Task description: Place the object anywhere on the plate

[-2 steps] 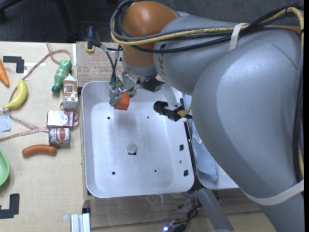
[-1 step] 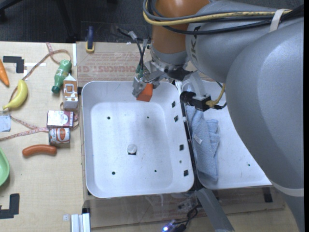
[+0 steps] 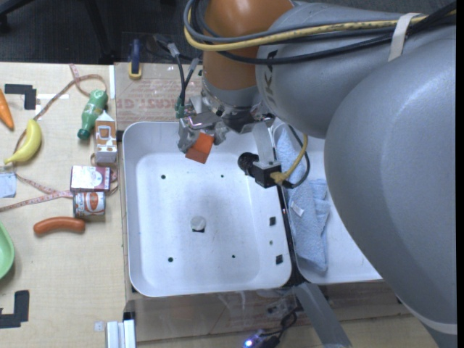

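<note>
A wooden desk (image 3: pixel 58 267) carries a white bin (image 3: pixel 145 267); the jaws grip an orange block (image 3: pixel 199 148). The arm (image 3: pixel 377 122) hides the right bin.

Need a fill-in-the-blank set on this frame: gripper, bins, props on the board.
1. The gripper holds a small ____ block between its fingers.
2. The pale blue cloth lies in the ____ white bin.
3. On the wooden board, the yellow banana lies ____ the red sausage in the image.

Missing words: orange; right; above
</note>
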Tool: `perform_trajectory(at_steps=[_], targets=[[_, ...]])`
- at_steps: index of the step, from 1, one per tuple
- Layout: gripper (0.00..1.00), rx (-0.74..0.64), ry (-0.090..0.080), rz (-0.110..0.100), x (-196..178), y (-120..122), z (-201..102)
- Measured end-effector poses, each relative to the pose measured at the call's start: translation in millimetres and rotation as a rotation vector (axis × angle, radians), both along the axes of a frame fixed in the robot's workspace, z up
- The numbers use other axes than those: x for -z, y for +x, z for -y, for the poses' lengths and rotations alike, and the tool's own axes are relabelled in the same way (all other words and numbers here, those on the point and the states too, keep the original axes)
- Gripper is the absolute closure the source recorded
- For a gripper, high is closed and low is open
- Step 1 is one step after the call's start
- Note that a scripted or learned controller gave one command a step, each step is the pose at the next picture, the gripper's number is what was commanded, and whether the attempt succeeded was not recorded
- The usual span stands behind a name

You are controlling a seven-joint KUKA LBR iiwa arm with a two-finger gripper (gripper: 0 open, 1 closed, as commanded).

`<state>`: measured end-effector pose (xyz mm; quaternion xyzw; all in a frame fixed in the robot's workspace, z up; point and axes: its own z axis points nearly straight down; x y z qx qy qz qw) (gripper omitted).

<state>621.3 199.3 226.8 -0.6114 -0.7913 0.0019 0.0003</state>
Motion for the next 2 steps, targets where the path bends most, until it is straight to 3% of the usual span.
perform_trajectory(at_steps=[1, 2], targets=[[1.0, 0.047, -0.001, -0.002, 29.1, -1.3, -21.8], [1.0, 0.056, -0.001, 0.0, 57.3, 37.5, 27.3]])
